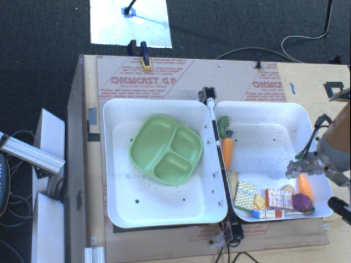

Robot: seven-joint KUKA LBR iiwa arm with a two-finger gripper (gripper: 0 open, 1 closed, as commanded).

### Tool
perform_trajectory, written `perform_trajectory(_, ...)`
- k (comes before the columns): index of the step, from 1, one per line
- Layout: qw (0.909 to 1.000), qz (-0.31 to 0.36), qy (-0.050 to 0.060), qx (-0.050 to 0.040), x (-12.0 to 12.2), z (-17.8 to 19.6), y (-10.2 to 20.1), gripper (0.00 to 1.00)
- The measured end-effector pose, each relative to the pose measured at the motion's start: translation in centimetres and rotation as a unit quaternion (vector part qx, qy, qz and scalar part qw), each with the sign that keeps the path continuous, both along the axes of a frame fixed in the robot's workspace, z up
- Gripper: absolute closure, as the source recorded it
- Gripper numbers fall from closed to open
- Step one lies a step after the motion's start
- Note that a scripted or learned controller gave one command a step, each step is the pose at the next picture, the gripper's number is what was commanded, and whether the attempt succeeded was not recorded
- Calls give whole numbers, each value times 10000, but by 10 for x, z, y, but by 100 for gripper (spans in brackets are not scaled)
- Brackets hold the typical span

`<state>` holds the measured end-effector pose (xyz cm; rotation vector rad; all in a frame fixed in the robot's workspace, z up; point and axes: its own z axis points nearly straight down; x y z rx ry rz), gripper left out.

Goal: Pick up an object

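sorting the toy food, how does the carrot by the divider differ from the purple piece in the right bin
The carrot is long, orange and green-topped; the purple piece is short, rounded and dark. The carrot lies alone along the divider; the purple piece sits in the near right corner among other items. Both lie in the right bin.

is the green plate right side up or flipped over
Right side up. The green plate lies in the left bin with its three compartments facing up, their raised dividers visible. Nothing sits in them.
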<state>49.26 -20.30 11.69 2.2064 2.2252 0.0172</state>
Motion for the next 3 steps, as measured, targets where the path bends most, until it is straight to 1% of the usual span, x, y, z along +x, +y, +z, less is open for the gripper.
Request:
perform_trajectory(1, 10000, 0, 1, 1, 0, 0, 0, 0)
perform_trajectory(2, 10000, 7, -14, -1, 1, 10, 0, 100)
perform_trajectory(3, 10000, 2, -13, 0, 1, 10, 0, 0)
